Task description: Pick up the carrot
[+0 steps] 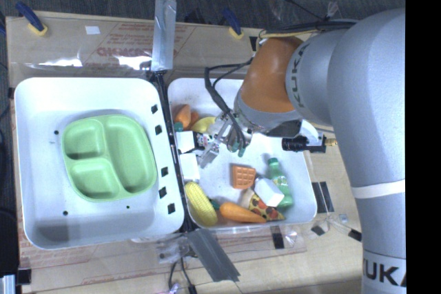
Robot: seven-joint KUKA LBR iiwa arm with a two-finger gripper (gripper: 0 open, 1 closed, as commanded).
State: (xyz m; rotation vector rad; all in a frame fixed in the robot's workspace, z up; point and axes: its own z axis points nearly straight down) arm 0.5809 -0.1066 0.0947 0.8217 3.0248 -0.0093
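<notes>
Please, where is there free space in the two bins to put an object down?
The left bin has bare floor around the green divided plate, widest along its near wall. The right bin is crowded: corn, carrot, waffle and bottle fill its near half. A small bare patch lies between waffle and gripper.

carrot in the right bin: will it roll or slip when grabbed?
The carrot looks like smooth moulded plastic, so likely stiff, light and a bit slippery. Its tapered round shape could roll if nudged. It lies against the corn near the bin wall, which may crowd a grasp.
</notes>
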